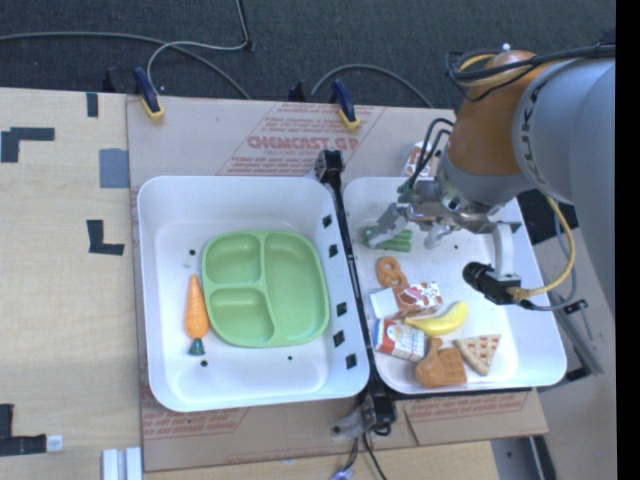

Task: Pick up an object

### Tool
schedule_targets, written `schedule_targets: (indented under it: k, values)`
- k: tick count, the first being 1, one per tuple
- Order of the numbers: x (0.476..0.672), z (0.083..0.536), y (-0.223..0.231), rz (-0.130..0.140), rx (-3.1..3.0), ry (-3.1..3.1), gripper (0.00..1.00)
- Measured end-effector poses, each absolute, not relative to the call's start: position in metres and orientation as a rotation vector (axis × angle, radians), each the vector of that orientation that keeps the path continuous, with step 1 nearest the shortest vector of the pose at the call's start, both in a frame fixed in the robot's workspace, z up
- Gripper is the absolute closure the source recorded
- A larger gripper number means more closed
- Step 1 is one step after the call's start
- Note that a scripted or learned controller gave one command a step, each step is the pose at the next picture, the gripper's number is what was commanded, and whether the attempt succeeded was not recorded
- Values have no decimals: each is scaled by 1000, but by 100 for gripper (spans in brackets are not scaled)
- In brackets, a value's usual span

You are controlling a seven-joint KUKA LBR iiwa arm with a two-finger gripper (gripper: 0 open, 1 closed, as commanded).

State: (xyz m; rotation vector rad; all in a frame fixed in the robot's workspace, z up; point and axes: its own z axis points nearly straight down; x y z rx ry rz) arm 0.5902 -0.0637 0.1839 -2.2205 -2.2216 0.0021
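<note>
We see the grey arm reaching low over the right bin, its gripper hanging above that bin's upper left part. We cannot tell how far the jaws stand apart, nor whether they have hold of anything. A green item lies just beside the gripper, near the bin wall; we judge a close here could slip off it or strike the wall. Nearer the front, the banana, waffle wedge, cookie, small packets and pretzel crowd together, so neighbours may get nudged. In the left bin sit a green tray and a carrot.
</note>
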Motion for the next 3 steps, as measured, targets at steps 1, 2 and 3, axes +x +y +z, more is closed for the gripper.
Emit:
schedule_targets:
  k: [1, 2, 3]
  values:
    - [594, 115, -99, 5, -2220, -2219, 0]
    - [592, 86, -98, 0, -2221, -2223, 0]
    - [586, 86, -111, -4, -2221, -2226, 0]
